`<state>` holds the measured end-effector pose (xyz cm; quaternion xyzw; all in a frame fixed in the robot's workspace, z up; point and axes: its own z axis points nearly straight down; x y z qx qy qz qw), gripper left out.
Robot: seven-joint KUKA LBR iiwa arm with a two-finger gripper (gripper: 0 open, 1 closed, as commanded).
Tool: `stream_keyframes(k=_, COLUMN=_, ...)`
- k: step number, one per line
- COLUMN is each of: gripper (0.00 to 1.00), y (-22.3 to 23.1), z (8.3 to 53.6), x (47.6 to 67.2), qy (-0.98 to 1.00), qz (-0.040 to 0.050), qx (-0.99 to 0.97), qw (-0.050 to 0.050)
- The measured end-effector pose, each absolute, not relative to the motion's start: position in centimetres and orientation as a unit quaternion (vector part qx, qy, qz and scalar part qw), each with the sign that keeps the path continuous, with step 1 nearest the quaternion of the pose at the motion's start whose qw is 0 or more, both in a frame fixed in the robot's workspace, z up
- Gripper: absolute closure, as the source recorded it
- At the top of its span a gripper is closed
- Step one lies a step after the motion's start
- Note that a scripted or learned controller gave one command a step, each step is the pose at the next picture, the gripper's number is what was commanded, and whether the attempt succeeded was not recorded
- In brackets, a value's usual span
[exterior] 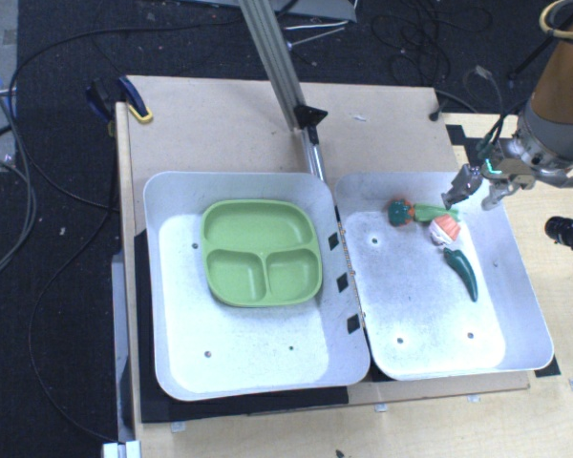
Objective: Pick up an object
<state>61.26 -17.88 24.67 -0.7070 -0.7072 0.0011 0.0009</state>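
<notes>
a small toy pile (437, 225) and a dark green pepper (463, 273) are found in the right bin (430, 342). the gripper (479, 191) is hung spread apart over that bin's upper right corner, nothing pinched, just beside the toys. a green divided plate (263, 253) is sat in the left bin (248, 351).

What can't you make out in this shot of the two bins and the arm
- Gripper, camera view: too small and blurred to read.
- Arm: cut off by the right edge.
- Small toys in the right bin: too small to identify; whether the gripper touches them is unclear.
</notes>
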Motion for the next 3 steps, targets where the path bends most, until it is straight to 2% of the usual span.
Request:
stream_keyframes(k=1, gripper=0.00, y=-17.9, z=24.8, x=61.3, qy=-0.707, qz=0.0002, qx=-0.707, qw=0.000)
stream_keyframes(k=2, gripper=0.00, y=-17.8, z=19.8, x=60.3, qy=-0.707, qz=0.0016, qx=-0.707, qw=0.002)
stream_keyframes(k=3, gripper=0.00, y=-18.3, z=15.3, x=60.1, qy=-0.707, qz=0.0015, qx=-0.708, qw=0.001)
